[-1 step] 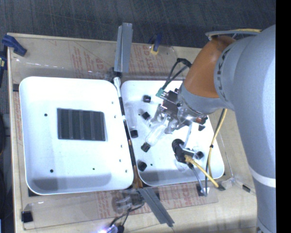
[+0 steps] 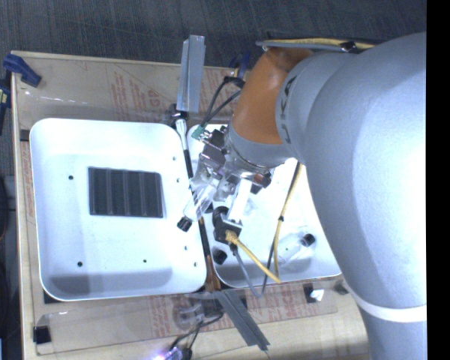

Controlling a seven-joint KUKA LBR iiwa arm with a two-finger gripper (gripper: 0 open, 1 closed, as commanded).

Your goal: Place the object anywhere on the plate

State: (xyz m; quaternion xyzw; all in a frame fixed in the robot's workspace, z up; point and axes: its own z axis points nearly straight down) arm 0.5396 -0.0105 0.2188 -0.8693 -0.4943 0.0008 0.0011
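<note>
Nearest, by the front wall of the right bin (image 2: pixel 326 274), lies 1 small dark-tipped piece (image 2: pixel 307 240) - probably the object, though too small to name. It looks light and stiff, perhaps glossy and apt to roll, so a pinch across its short middle seems safest. Further in, the gripper (image 2: pixel 204 201) hangs over the seam between the 2 bins - clenched or released, I cannot tell. Beyond lies the dark ribbed plate (image 2: pixel 126 192) in the left bin (image 2: pixel 52 148), well apart from the piece.
</note>
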